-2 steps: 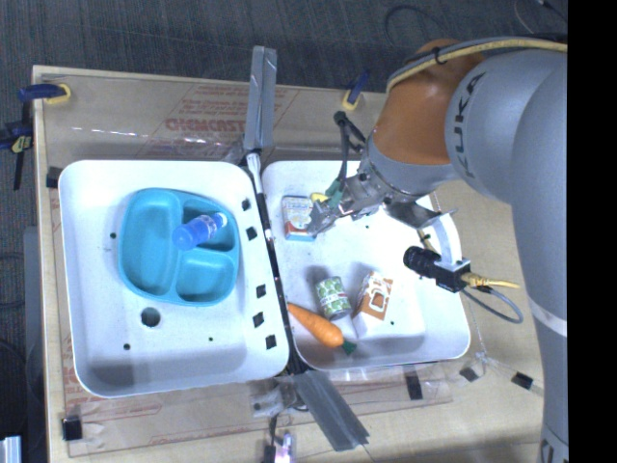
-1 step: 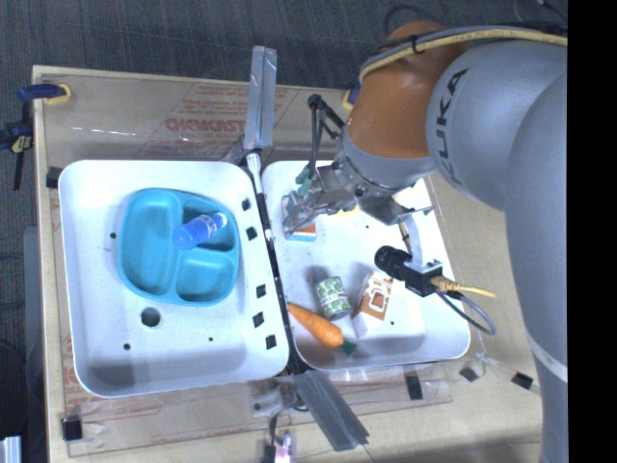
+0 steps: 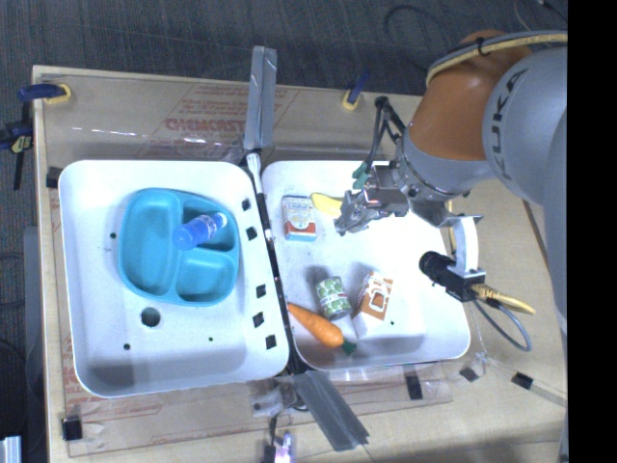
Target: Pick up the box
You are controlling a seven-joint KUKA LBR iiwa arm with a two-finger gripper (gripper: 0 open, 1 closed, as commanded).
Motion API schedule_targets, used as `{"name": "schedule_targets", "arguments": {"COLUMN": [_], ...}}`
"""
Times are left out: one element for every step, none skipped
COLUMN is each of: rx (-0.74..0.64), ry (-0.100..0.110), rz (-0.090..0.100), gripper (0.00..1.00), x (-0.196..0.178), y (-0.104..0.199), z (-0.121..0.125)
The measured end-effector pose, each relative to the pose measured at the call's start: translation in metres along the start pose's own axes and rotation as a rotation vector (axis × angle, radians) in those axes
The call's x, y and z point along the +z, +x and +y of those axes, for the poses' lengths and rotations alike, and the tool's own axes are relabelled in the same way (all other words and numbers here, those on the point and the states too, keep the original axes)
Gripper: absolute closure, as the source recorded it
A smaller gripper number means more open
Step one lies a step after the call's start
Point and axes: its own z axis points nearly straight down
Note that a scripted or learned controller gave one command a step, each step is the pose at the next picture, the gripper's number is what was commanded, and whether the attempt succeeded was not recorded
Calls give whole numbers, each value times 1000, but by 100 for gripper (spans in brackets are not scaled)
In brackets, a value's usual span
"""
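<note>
Lying in the right bin, the box is sitting just right of a green can, apart from the tool, which is hovering farther back; its finger state cannot be told.

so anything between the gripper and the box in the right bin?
Nothing visible. The gripper hangs over the right bin, and the box lies flat just to its left with bare bin floor between. The yellow item sits close behind that gap.
</note>
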Motion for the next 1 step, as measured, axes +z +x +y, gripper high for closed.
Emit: {"name": "schedule_targets", "arguments": {"rx": [53], "ry": [4], "rz": [1], "gripper": [100], "x": [64], "y": [81], "z": [-31]}}
